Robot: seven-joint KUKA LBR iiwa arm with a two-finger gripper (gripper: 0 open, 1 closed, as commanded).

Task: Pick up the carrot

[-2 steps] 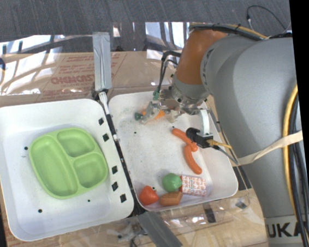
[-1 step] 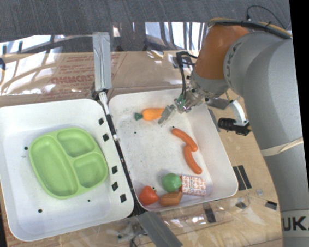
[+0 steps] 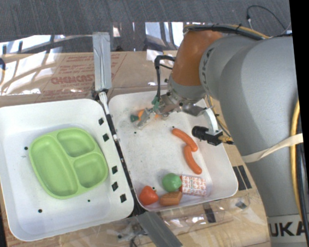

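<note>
- Over the right bin's [image 3: 226, 178] far corner, my pincer [image 3: 152, 113] touches the small carrot [image 3: 140, 115]; whether it's apart or together, I cannot tell.
- Two sausages [image 3: 187, 146] lie nearby.

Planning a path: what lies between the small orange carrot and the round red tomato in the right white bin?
Only bare bin floor lies between the small orange carrot and the round red tomato, as the camera view shows.

The grey arm [image 3: 248, 77] (orange-banded) reaches leftward, its wrist angled down.
</note>
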